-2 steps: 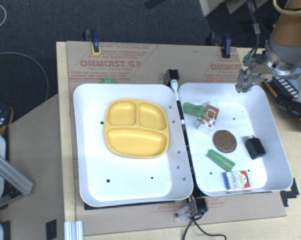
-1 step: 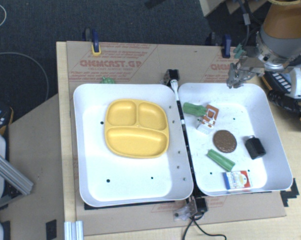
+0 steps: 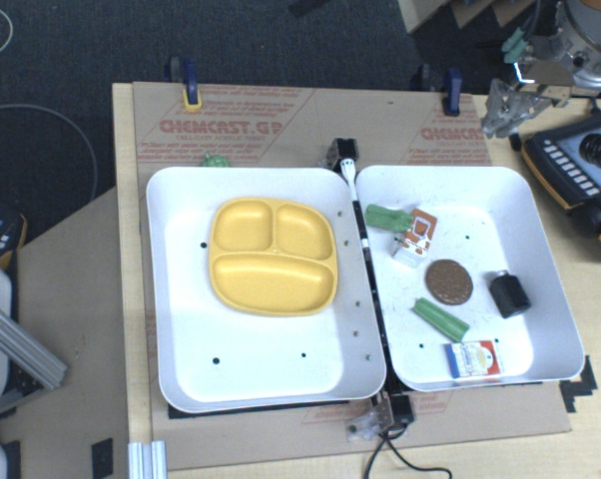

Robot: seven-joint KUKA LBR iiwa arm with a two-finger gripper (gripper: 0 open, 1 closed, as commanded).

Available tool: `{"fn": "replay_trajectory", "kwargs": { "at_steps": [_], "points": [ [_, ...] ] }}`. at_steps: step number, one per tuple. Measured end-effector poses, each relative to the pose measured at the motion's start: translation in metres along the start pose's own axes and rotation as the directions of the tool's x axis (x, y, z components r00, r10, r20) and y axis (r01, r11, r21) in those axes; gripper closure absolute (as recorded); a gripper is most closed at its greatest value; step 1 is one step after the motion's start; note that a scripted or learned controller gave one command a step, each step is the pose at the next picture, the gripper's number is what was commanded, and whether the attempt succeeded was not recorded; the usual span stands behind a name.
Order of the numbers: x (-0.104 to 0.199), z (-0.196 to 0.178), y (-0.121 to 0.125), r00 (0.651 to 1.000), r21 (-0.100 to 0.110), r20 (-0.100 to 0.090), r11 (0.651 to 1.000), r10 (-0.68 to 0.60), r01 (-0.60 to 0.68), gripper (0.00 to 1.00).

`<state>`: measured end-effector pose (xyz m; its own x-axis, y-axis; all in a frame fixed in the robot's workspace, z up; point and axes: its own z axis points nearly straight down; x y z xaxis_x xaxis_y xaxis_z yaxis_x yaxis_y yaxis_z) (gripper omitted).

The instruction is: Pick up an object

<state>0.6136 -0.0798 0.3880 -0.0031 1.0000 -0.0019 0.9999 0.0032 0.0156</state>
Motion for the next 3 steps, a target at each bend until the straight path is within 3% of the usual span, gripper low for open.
{"fn": "replay_trajectory", "kwargs": {
  "at_steps": [1, 2, 3],
  "points": [
    [0.040, -0.030, -0.013, 1.000, 0.008, -0.002, 1.000, -0.003, 0.003, 1.00],
    [-0.029, -0.046, -0.051, 1.000, 0.013, 0.001, 1.000, 0.011, -0.011, 1.00],
    [0.038, -0.075, -0.024, 1.000, 0.008, -0.002, 1.000, -0.004, 0.004, 1.00]
  ]
}}
